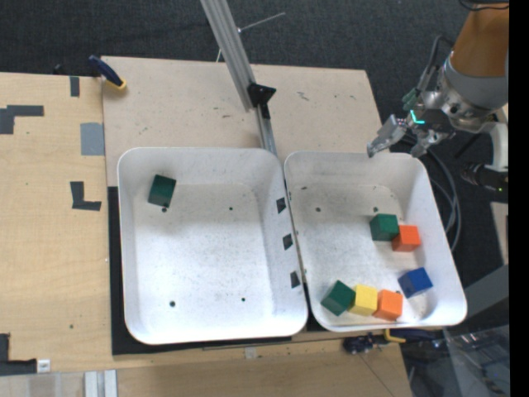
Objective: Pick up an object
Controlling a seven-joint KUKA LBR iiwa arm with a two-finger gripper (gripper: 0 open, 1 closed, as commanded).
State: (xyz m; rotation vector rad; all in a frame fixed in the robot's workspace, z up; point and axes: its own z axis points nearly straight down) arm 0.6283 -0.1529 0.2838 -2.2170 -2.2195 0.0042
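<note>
Camera view: my gripper (399, 140) hangs at the far right corner of the right bin (430, 190), above its rim, well apart from every block. Jaws look spread, two grey tips angled down-left, nothing between them. Right bin holds six cubes: a green cube (383, 227) touching an orange cube (406, 237) near the right wall, a blue cube (415, 281) just beside the wall lower down, and a front row of green (338, 297), yellow (364, 298) and orange (388, 303) packed side by side. Left bin (132, 222) has a single dark green cube (162, 190) at its far left, alone with free floor all round. Surface (50, 222) under the bins is light wood with grey tape marks. My guess on handling: small rigid blocks, light, flat faces, not fragile, maybe a bit slick. Nearest pick is the green cube by the right wall, but the orange one blocks one face, so I'd close across the two free opposite faces. The blue cube is more open, though close to the wall.
</note>
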